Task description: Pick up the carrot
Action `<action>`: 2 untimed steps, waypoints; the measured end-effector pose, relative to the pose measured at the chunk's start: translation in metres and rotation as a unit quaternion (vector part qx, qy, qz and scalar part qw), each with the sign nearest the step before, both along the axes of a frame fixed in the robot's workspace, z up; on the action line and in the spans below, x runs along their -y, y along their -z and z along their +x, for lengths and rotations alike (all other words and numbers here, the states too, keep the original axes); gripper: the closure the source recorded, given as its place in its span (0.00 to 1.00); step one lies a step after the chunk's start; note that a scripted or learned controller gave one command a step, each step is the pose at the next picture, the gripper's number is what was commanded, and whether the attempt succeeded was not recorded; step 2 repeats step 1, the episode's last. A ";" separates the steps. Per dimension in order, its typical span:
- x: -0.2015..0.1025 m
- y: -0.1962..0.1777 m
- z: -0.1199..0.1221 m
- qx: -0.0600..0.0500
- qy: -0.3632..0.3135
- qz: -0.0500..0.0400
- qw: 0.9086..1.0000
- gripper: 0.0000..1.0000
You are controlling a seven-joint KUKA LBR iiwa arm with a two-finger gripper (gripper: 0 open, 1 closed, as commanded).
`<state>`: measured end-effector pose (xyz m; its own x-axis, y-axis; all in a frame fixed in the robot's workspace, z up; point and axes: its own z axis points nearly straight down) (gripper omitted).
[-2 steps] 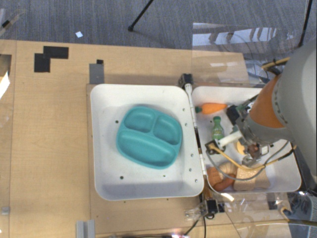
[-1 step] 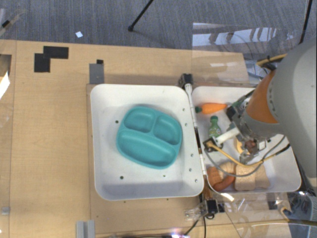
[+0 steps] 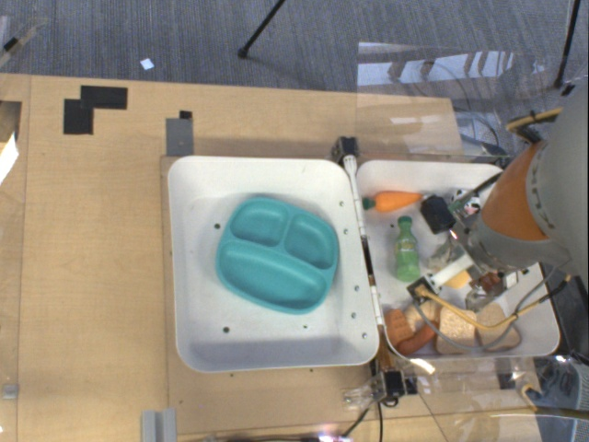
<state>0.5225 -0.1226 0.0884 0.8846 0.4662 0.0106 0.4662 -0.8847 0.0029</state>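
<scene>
**Orange carrot rests in the right bin, arm above the bin's middle**

Orange and short, the carrot (image 3: 398, 201) lies near the far left corner of the right bin (image 3: 419, 169), apart from the arm. Just below it stands a green bottle (image 3: 406, 249). The gripper (image 3: 454, 270) hangs over the middle of this bin, beside the bottle; whether its claw is open or closed, I cannot tell, and nothing is seen in its hold. Brown bread-like items (image 3: 453, 325) lie at the near side. A teal divided plate (image 3: 277, 254) sits in the left bin (image 3: 198, 247).
</scene>
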 end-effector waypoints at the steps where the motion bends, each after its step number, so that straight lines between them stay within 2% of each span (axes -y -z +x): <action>1: -0.086 -0.103 0.103 0.003 -0.052 0.002 0.999 0.00; 2: -0.086 -0.103 0.103 0.003 -0.052 0.002 0.999 0.00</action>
